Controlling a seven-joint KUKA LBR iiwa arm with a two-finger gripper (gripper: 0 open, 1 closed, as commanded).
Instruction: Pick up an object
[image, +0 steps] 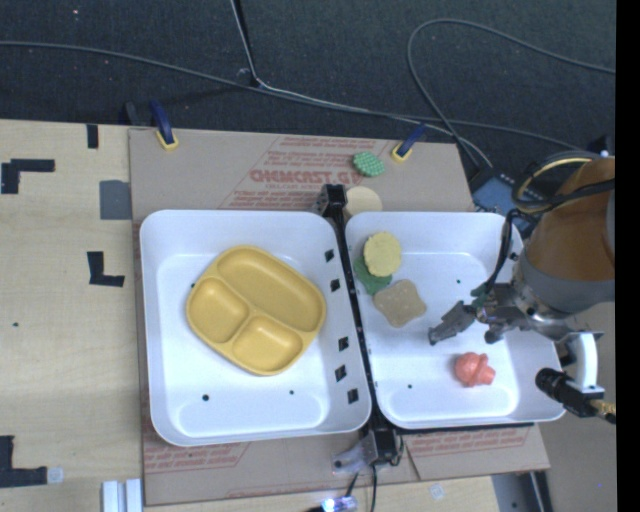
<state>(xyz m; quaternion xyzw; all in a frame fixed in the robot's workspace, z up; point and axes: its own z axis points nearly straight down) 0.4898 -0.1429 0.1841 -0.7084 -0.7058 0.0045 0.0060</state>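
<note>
Pink toy (474, 369), a small lumpy piece that looks like play food, lies on the floor of the right bin (440, 410), toward five o'clock from the bin's middle and near the front wall. In the camera view the gripper (466, 322) hangs just above it, at about twelve o'clock from the toy, and nothing is between its fingers; the two dark fingers (447, 326) appear spread apart, one pointing to nine o'clock and the other down to six. Toward ten o'clock from the toy rests a tan, bread-like piece (400, 301), and beyond it at eleven o'clock a yellow round piece (381, 253) lies on top of a green one (371, 280). The left bin (170, 400) holds a yellow divided plate (256, 309), well apart from the arm. I judge the pink toy to be light and probably of hollow plastic or rubber, rather stiff but smooth, so it may slip or roll when it is pushed from one side. Its bumpy shape gives no flat faces; the best hold seems across its narrow middle, with the fingers coming straight down on both sides.
</note>
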